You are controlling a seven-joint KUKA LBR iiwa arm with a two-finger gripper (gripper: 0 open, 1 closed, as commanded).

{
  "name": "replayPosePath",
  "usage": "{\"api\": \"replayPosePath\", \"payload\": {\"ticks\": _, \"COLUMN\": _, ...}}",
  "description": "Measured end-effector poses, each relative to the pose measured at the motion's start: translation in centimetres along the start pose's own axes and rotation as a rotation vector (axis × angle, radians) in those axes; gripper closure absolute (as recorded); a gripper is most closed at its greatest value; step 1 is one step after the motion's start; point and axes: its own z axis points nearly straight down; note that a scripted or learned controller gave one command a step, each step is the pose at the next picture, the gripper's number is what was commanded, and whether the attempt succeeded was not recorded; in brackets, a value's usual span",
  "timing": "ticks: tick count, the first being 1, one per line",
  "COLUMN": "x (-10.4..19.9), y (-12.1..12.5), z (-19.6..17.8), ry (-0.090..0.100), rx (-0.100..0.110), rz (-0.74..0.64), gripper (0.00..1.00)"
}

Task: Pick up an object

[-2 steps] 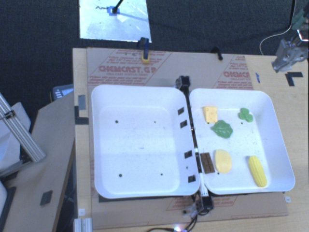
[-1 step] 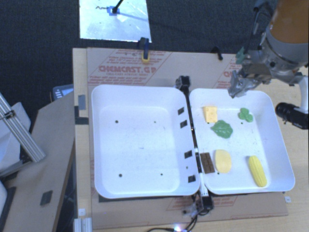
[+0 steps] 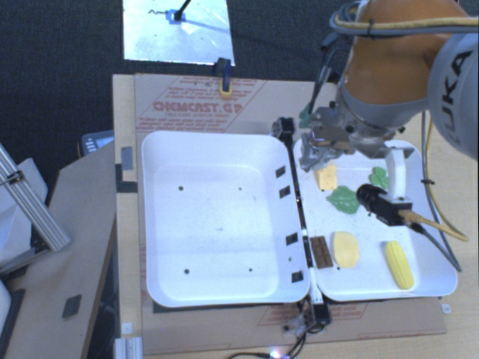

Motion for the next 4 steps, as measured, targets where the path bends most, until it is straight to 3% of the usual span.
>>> {"api": "replayPosePath", "payload": {"ticks": 1, "x": 3.3, "y": -4.7, "z": -10.5, "ry": 0.003, "rx": -0.018, "rz": 0.002, "gripper": 1.00}}
{"api": "replayPosePath", "payload": {"ticks": 2, "x": 6.3, "y": -5.4, "z": 4.8, "ry": -0.004, "rx": 0.008, "rz": 0.007, "gripper": 1.00}}
{"api": "replayPosePath", "payload": {"ticks": 3, "x": 8.9, "y": -5.2, "z": -10.0, "ry": 0.006, "rx": -0.023, "rz": 0.003, "gripper": 1.00}}
{"api": "replayPosePath", "payload": {"ticks": 4, "x": 13.1, "y": -5.3, "z": -3.3, "ry": -0.002, "rx": -0.001, "rz": 0.003, "gripper": 1.00}}
